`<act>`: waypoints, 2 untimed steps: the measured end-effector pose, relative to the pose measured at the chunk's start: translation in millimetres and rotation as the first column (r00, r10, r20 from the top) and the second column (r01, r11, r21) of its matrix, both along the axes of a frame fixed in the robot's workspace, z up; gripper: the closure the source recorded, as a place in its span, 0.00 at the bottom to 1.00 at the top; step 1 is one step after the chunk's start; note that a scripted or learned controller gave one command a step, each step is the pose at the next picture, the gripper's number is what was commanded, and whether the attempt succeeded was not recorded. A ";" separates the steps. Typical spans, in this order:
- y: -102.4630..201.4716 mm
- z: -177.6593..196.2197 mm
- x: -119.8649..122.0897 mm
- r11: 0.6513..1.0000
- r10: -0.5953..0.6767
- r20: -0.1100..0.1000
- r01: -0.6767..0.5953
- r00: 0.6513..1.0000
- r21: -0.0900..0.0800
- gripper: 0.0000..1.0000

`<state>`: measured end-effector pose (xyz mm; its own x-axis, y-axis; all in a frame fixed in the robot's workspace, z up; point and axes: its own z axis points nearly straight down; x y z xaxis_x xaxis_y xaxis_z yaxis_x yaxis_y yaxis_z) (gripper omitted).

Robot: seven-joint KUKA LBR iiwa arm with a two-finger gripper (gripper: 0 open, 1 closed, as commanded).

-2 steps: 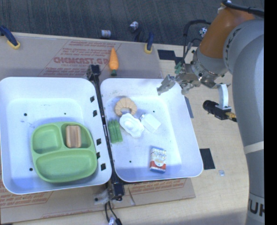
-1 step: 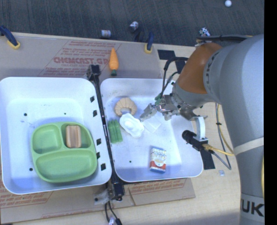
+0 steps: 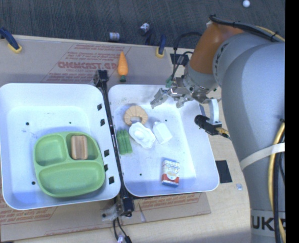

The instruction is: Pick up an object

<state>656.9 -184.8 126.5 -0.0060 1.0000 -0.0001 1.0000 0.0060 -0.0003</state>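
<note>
My gripper (image 3: 169, 99) hangs over the far edge of the right bin (image 3: 202, 158), its two grey fingers spread open with nothing between them. Below and left of it in that bin lie a tan ring-shaped pastry (image 3: 135, 114), a white crumpled lump (image 3: 141, 135), a small white block (image 3: 162, 132) and a green ridged piece (image 3: 124, 142) by the left wall. A small red and blue carton (image 3: 171, 171) lies near the front edge. The gripper touches none of them.
The left bin (image 3: 17, 110) holds a green divided plate (image 3: 63, 178) with a brown roll (image 3: 79, 147) in one section. An orange carrot toy (image 3: 122, 65) lies on the cardboard behind the bins. Black clips line the wall between the bins.
</note>
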 end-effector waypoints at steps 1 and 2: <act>-18.8 12.9 -104.8 1.000 -0.001 -0.003 0.001 1.000 0.000 0.00; 10.3 -29.0 -168.8 1.000 0.000 -0.004 0.000 1.000 0.002 0.00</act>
